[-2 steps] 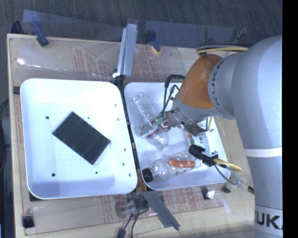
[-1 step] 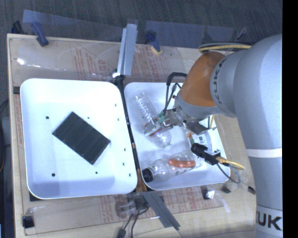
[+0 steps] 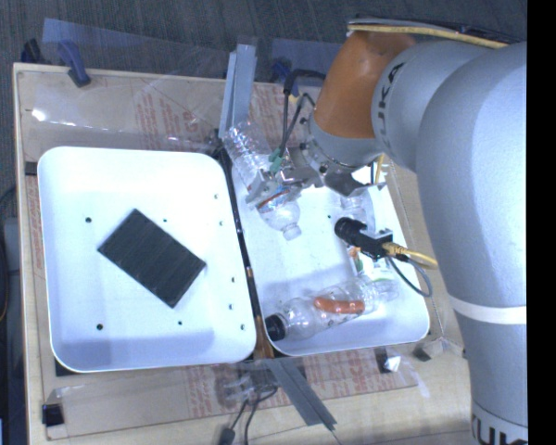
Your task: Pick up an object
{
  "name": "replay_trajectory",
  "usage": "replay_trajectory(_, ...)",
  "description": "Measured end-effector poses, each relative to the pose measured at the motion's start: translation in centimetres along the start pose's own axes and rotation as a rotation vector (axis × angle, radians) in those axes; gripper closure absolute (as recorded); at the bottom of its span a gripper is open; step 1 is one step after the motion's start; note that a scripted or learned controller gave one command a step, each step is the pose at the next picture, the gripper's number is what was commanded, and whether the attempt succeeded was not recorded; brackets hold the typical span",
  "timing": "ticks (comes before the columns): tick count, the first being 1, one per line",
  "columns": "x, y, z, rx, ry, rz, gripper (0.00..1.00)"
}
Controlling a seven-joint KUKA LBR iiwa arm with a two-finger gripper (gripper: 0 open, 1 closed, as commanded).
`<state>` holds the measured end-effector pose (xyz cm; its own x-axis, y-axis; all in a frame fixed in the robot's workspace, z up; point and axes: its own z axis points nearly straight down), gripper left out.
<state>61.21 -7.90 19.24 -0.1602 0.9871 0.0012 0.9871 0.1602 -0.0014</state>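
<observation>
The gripper [image 3: 276, 185] hangs over the right bin's [image 3: 408, 327] far edge, above a clear bottle [image 3: 280, 213]. Its opening can't be told. A dark pad [image 3: 152, 256] lies mid left bin [image 3: 65, 170].

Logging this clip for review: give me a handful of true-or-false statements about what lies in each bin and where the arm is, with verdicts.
1. A dark flat rectangular pad lies in the left bin. True.
2. The gripper is over the left bin. False: it is over the right bin, near its far end.
3. A clear plastic bottle with a dark cap lies at the right bin's near end. True.
4. The dark pad stands on edge against a bin wall. False: it lies flat, away from the walls.
5. The arm comes in from the view's left. False: from the right.
</observation>
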Motion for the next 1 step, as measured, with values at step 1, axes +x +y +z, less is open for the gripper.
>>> replay_trajectory(1, 1.97, -0.55, -4.28, -0.001, -0.002, -0.117, 1.00)
